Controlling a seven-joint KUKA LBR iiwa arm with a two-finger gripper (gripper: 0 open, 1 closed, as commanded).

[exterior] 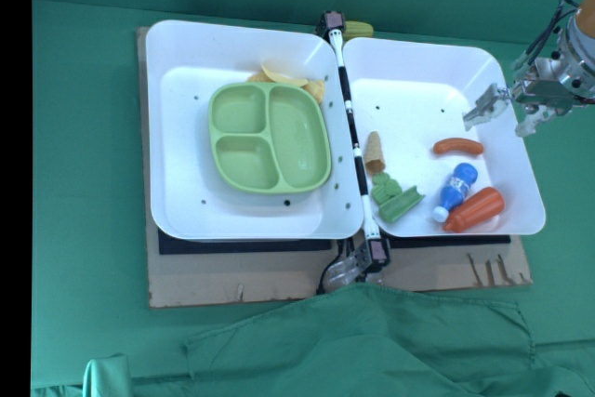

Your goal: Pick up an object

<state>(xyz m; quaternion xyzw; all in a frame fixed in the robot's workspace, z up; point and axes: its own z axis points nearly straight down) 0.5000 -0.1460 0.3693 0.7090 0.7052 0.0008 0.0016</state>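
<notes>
The right bin (418,70) holds a sausage (457,146), a blue and white bottle (455,189), an orange carrot-like piece (475,209), a green toy (394,196) and an ice-cream cone (374,151). My gripper (507,110) hangs over the right bin's far right rim, above and to the right of the sausage. Its two fingers are spread apart with nothing between them.
The left bin (186,51) carries a green divided plate (270,137) with yellow chips (284,77) behind it. A yellow object (357,29) lies beyond the bins' far edge. Green cloth (372,339) bunches at the front.
</notes>
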